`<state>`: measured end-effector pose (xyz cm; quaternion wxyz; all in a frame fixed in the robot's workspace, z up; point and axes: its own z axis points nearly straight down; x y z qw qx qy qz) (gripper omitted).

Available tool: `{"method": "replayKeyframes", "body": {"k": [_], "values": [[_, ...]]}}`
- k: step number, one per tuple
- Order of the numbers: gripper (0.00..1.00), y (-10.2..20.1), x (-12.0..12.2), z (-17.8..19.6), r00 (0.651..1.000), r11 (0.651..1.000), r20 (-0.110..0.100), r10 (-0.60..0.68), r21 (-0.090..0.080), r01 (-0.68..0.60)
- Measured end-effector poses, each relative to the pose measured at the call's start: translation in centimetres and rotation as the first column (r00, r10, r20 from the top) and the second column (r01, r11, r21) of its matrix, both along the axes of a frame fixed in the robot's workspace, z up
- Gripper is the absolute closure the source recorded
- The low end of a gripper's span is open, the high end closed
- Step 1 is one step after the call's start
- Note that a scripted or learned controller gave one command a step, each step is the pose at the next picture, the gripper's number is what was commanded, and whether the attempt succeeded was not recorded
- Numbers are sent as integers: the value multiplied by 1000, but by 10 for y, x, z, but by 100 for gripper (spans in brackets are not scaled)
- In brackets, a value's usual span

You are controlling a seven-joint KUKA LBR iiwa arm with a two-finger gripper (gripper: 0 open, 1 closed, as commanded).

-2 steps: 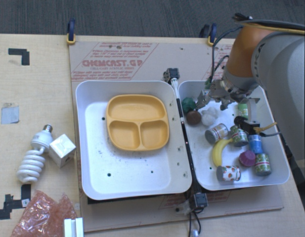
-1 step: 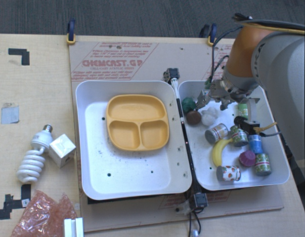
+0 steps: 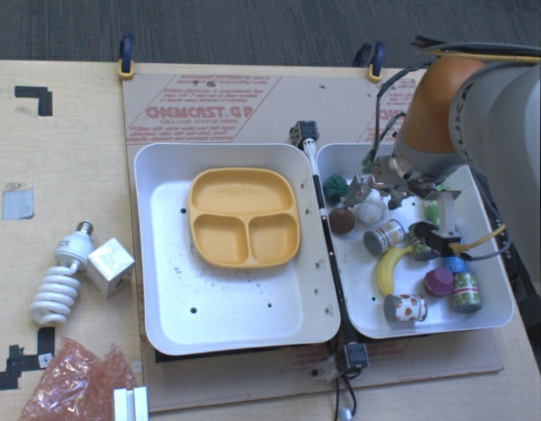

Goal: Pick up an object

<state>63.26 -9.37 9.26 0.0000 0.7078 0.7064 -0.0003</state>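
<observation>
The gripper (image 3: 373, 191) is hanging low in the upper left part of the right bin (image 3: 491, 235), right of centre in the frame. Its tip is sitting against a white lump (image 3: 370, 209). Whether it is clenched or released cannot be told, since the wrist and grey arm are covering it from above.

The right bin is holding the things to pick from. A dark green object (image 3: 337, 185) is lying just left of the gripper, with a brown ball (image 3: 342, 222) below it by the bin's left wall. A silver can (image 3: 386, 235) is lying on its side beneath the white lump. A banana (image 3: 388, 272) is curving down from there. A spotted mug (image 3: 404, 308) is resting near the bottom rim, and a magenta disc (image 3: 439, 281) is touching a green tin (image 3: 466, 293) at lower right. A pale green piece (image 3: 432, 209) is peeking out under the arm, too hidden to identify.

The left bin (image 3: 165, 261) is carrying a yellow divided plate (image 3: 245, 215) in its upper half.

At lower left, a spiral light bulb (image 3: 60, 279) is lying beside a white cube (image 3: 110, 262), and a reddish crumpled bag (image 3: 77, 382) is being cut off by the frame's bottom edge.
</observation>
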Motion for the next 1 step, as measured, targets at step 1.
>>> {"method": "replayKeyframes", "body": {"k": [1], "values": [[0,-6,23,-1,1000,1000,-13,1,-9,-1]]}}
